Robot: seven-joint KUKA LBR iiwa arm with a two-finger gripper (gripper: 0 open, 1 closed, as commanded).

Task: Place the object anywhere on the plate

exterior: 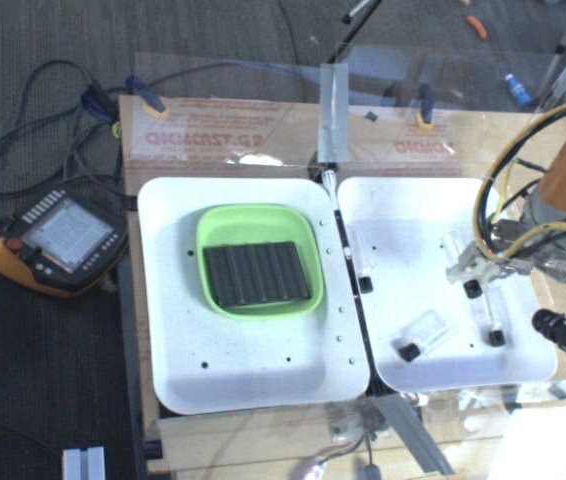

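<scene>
Grey arm at the right edge, partly cropped. Orange band above the wrist, broad and smooth. Yellow and black cables looped in a wide arc beside the wrist, running down toward the gripper. Pale metallic gripper body, angular, with small dark tips on the fingers. Details of screws or markings too blurred to make out.

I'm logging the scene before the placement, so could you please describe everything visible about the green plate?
The green plate is a lime, rounded-square dish that looks like plastic, with a raised rim. It sits flat in the left white bin, toward its back. A dark grey ribbed slab lies on it, covering the front of its floor.
</scene>
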